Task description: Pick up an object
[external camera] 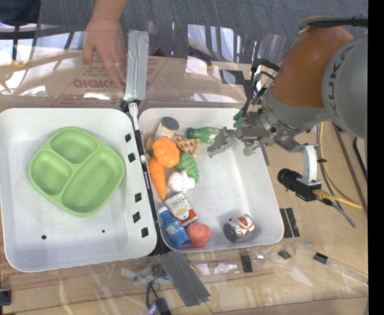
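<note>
My gripper (234, 144) hovers over the upper right part of the right bin (257, 195), fingers open with nothing between them. Just left of it lies a green bottle (203, 134). Along the bin's left side sit a small tin can (167, 126), an orange (165, 151), a carrot (157, 178), a green vegetable (189, 166), a white garlic bulb (178, 182), a juice carton (179, 209), a blue packet (171, 229) and a red fruit (199, 233). A silver and orange can (239, 227) lies near the front right corner.
The left bin (21, 241) holds a green divided plate (77, 170). A person's hand (105, 50) rests on the cardboard behind the left bin. The right bin's middle floor (234, 189) is bare.
</note>
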